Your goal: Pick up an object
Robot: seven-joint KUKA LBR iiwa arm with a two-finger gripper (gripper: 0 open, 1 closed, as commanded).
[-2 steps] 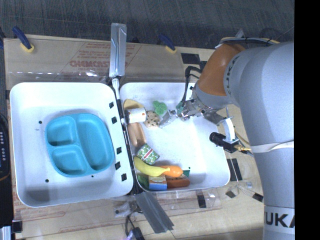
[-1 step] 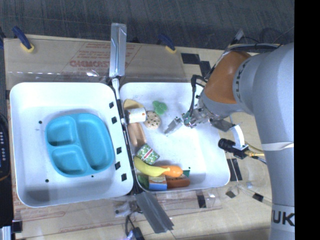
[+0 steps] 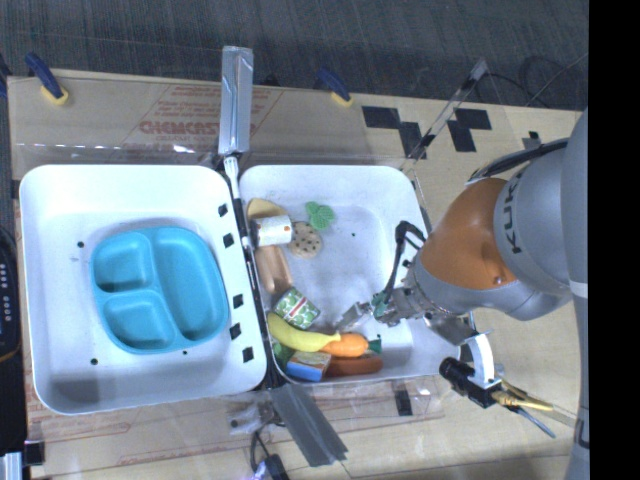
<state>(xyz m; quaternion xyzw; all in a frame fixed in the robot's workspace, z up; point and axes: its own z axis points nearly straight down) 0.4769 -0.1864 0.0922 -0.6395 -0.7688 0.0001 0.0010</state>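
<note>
The right bin (image 3: 370,193) holds a pile of toy food along its left and near sides: a yellow banana (image 3: 300,338), an orange carrot (image 3: 345,346), a green-and-red can (image 3: 296,308), a cookie (image 3: 306,239), a green leaf piece (image 3: 320,214), a white cup (image 3: 272,232) and a tan bread stick (image 3: 272,268). My gripper (image 3: 365,313) reaches low into the bin from the right, just above and right of the carrot and banana. Nothing shows between its fingers.
The left bin (image 3: 60,198) carries a blue divided tray (image 3: 158,288). A metal clamp bar (image 3: 236,98) stands over the divider between the bins. The arm's grey and orange wrist (image 3: 475,248) overhangs the right bin's right wall. Cardboard covers the bench behind.
</note>
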